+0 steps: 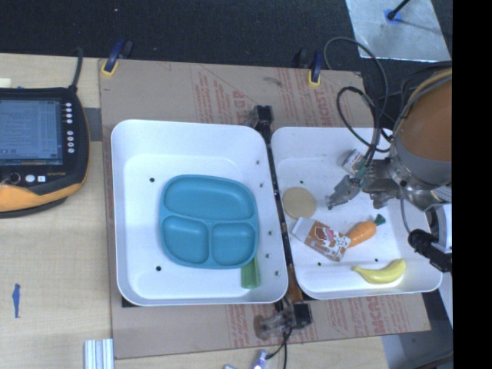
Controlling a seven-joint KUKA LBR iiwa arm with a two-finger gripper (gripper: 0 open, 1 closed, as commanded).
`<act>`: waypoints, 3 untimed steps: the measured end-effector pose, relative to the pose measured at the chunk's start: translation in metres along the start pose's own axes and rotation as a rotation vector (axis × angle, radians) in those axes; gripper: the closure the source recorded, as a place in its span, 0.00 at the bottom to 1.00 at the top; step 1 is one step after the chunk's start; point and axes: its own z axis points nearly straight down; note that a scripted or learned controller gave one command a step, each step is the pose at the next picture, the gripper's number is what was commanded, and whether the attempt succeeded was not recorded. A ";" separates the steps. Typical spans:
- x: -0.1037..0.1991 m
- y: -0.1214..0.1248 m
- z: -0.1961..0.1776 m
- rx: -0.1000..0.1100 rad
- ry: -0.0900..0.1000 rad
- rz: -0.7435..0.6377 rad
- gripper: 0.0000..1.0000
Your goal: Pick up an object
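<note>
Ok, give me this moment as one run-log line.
hand: open, over right bin, holding nothing | nearest: round disc | also there: packet, carrot, banana | left bin: blue plate

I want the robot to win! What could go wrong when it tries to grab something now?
The gripper hangs over a bare part of the right bin, so closing there would probably catch nothing. The carrot and snack packet lie touching, so it might nudge both. The flat round disc looks hard to pinch.
</note>
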 end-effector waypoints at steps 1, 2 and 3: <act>0.001 0.011 0.065 0.001 -0.001 0.000 0.00; -0.002 -0.005 0.135 0.001 0.000 -0.001 0.00; -0.036 0.122 0.134 0.000 0.000 0.001 0.00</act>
